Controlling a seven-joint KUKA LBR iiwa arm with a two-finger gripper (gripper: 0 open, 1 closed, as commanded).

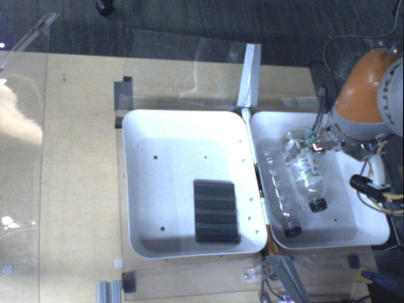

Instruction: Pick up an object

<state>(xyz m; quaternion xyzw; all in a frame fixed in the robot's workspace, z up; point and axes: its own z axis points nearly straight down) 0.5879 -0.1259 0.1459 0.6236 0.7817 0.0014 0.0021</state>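
**Operator:** I'm looking down on the pale wooden desk with the two shallow white bins. The left white bin carries one flat black ribbed rectangular block, lying near the front wall. The right white bin has two clear plastic bottles with dark caps, side by side, caps pointing toward the front edge.

**Spotter:** Where's the arm?

**Operator:** The grey arm with the orange band is in from the right, over the back of the right bin. The hand sits right at the upper end of the labelled clear bottle, the one nearer the bin's middle. The second clear bottle lies just beside it, against the left wall.

**Spotter:** Has it got a grip?

**Operator:** I cannot tell. The wrist, cables and the see-through plastic blur together there, so whether the hand is spread or pressed together is beyond me, and I won't call contact either.

**Spotter:** So which step?

**Operator:** My read: the reach onto the labelled bottle, nothing lifted yet. Next it needs a firm close across the bottle's body, then a straight lift; round, slick plastic could roll away toward its neighbour.
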